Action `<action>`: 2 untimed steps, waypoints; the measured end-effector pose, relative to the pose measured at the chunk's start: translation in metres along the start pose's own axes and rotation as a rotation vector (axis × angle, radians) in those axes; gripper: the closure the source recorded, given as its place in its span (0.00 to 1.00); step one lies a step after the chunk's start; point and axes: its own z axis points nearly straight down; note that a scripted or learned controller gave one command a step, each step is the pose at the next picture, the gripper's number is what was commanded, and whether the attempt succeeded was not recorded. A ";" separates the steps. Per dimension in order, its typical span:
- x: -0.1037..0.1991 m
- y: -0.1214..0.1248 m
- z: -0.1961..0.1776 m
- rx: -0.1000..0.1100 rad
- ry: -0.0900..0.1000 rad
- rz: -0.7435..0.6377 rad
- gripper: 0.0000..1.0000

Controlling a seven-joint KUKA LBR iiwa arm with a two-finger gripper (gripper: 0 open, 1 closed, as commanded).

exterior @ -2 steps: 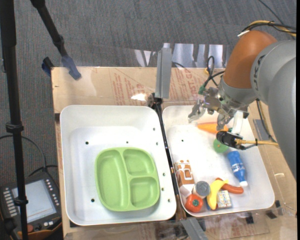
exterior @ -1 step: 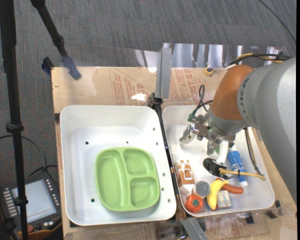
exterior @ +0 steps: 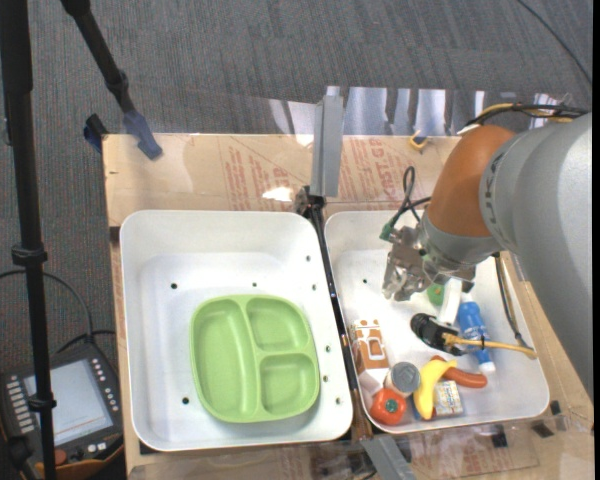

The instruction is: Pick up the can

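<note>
On grey carpet, bench point(exterior: 230, 173) with two bins, can point(exterior: 404, 378) lying free, fingers point(exterior: 404, 280) spread.

A: Where does the camera sit?
B: 1 fixed camera, high above the bench point(exterior: 230, 173), looking down at a slant.
A: What does it take in?
B: Both white bins: the left bin point(exterior: 150, 268) and the right bin point(exterior: 365, 238), plus grey carpet point(exterior: 280, 38) beyond. The arm point(exterior: 540, 208) enters from the right, close to the lens.
</note>
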 end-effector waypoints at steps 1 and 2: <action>0.068 0.018 -0.092 -0.005 0.000 0.150 1.00; 0.031 0.033 -0.092 -0.004 0.000 0.201 1.00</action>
